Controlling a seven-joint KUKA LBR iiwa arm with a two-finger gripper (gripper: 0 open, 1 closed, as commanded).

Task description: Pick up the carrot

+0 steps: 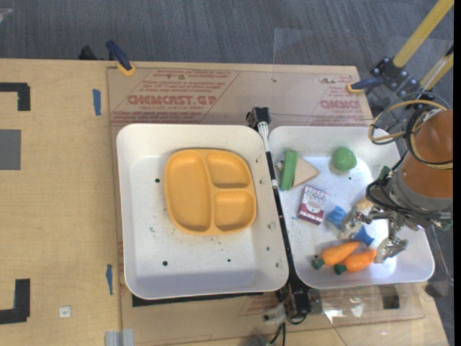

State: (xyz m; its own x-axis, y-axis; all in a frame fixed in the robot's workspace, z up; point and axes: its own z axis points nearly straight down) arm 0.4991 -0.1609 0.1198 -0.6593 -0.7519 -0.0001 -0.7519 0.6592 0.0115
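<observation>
Two orange carrots with dark green tops lie side by side near the front of the right bin point(425, 265): one carrot point(340, 253) and, just behind it to the right, a second carrot point(359, 261). My gripper point(373, 235) hangs low just above and to the right of them, open, its metal fingers point(355, 220) spread to either side of a small blue piece point(365, 236). Neither carrot is between the fingers. The arm's orange band point(432, 157) rises above the bin's right side.
The right bin also holds a blue block point(336, 217), a red and white carton point(312, 204), a green ball point(343, 158), a green stick point(289, 169) and a tan wedge point(307, 171). A yellow divided plate point(211, 191) sits in the left bin point(144, 265).
</observation>
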